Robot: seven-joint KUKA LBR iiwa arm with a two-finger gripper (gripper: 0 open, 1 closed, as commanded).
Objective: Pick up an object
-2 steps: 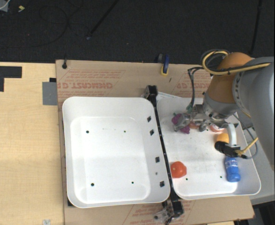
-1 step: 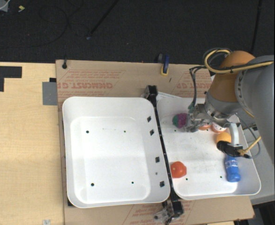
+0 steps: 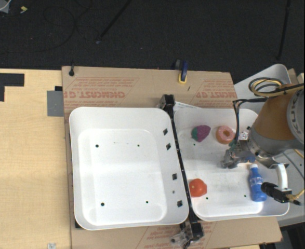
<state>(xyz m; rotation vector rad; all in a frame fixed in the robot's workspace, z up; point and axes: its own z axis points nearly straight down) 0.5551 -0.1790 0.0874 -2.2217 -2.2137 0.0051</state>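
My gripper hangs low in the right bin; its grip state I cannot tell; the pink ring lies just beyond it on the far side; I should centre over one object before closing.

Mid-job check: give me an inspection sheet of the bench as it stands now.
Surface: two white bins side by side on cardboard.
Job's things: in the right bin, purple-green toy, pink ring, orange ball, blue bottle.
Clutter: blue-yellow clamp at the cardboard's far edge.
End effector: low in the right bin, below the ring.
Cables: black cable by the arm.
Surroundings: dark floor, wooden panel.
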